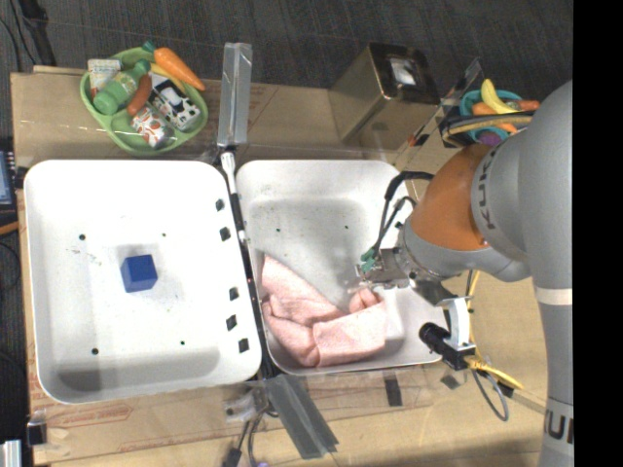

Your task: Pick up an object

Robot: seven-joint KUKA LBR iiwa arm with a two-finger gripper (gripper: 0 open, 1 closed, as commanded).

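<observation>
The tool (371, 278), grip state unclear, sits at the crumpled pink cloth's (311, 319) right edge, near the right white bin's (321, 178) wall.

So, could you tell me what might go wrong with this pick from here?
The gripper is down at the upper edge of the pink cloth in the right bin. Limp fabric may slip free or only drag as the arm lifts. The cloth also lies bunched against the bin's lower wall, so a trailing end could catch on the rim. The blue cube sits in the left bin, well away, so it is at no risk.
</observation>
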